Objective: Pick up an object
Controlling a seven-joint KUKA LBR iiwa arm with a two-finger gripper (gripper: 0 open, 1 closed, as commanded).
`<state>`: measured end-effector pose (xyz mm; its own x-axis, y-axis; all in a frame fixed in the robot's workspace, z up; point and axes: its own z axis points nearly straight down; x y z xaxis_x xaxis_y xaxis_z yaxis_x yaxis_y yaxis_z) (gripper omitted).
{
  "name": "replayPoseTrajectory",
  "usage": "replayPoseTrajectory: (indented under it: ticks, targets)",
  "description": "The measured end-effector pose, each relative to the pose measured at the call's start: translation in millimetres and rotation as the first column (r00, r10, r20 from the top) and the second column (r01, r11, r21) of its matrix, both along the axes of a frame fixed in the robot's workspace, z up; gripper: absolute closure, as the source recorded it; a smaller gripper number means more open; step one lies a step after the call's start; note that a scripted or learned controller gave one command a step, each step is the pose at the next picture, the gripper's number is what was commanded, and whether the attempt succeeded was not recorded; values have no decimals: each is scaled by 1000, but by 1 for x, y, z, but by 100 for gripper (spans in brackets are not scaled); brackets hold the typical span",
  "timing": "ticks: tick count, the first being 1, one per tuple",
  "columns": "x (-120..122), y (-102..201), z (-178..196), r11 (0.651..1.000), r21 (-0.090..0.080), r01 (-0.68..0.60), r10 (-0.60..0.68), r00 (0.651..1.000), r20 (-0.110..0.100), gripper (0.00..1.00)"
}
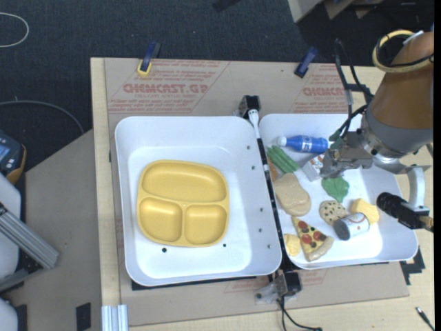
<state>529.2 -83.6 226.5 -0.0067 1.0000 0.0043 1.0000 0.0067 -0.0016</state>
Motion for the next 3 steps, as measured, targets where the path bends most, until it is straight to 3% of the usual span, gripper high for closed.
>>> replayPoseTrajectory:
  ticks: [2,3]
  targets:
    - [-19,107,8,1000,-1,0,0,1000,-2,100]
    - [-20,97,-13,1000,-4,8,-8,1000,-4,100]
